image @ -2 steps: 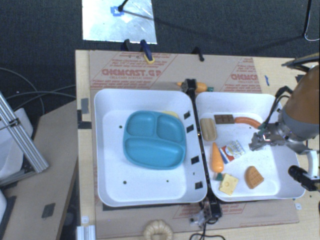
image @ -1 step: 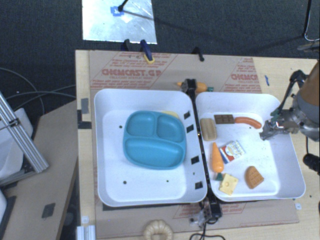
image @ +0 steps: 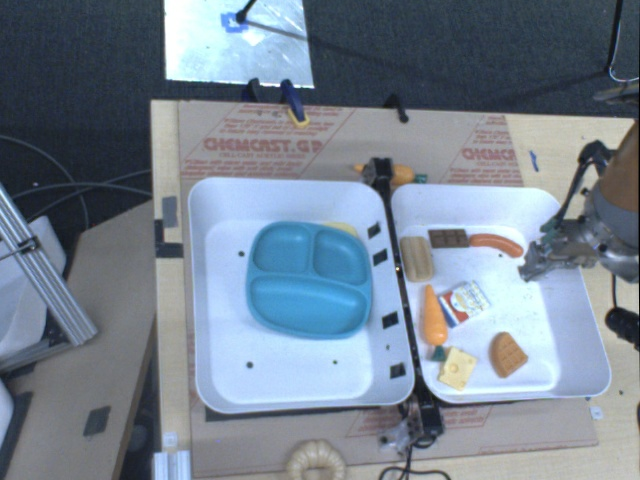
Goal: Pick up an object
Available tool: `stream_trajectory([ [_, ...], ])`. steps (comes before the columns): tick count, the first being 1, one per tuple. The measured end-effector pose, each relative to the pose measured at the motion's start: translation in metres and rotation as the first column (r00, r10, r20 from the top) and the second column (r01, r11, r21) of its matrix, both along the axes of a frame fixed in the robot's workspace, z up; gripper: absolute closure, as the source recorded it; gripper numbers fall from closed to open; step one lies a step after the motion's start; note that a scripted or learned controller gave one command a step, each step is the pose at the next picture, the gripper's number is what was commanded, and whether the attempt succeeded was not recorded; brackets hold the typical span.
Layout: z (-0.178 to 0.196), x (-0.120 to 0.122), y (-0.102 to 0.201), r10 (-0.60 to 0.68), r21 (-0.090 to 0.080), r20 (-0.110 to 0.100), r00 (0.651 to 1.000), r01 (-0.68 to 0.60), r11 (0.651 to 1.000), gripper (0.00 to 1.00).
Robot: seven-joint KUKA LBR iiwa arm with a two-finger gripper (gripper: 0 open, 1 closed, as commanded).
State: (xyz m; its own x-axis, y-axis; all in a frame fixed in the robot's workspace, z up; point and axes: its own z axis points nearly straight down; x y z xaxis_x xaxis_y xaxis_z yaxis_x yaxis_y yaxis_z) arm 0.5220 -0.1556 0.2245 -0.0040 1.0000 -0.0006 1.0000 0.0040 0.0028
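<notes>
We see a bench topped with printed cardboard (image: 470, 143), standing on dark carpet (image: 80, 48), with a shiny metal sheet (image: 238, 28) lying beyond it. The left bin (image: 215, 368) holds a blue divided plate (image: 308, 278). The right bin (image: 575, 353) holds toy food: a sausage (image: 496, 243), a carrot (image: 434, 315), a cheese wedge (image: 458, 368). The gripper (image: 540, 260) hangs over the right bin's far right side, near the sausage; we cannot tell how it is set.

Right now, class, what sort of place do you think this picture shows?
Probably a robot test bench in a lab: two white bins clamped side by side on a board, toy food such as a carrot, and a robot arm reaching in.
</notes>
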Motion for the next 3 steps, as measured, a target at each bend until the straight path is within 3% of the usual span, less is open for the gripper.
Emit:
stream_trajectory([
  [2, 0.010, 0.076, 0.099, 0.007, 0.002, 0.002, 1.000, -0.007, 1.000, 1.00],
  [3, -0.003, 0.107, 0.141, 0.005, 0.001, 0.001, 1.000, -0.005, 1.000, 1.00],
])
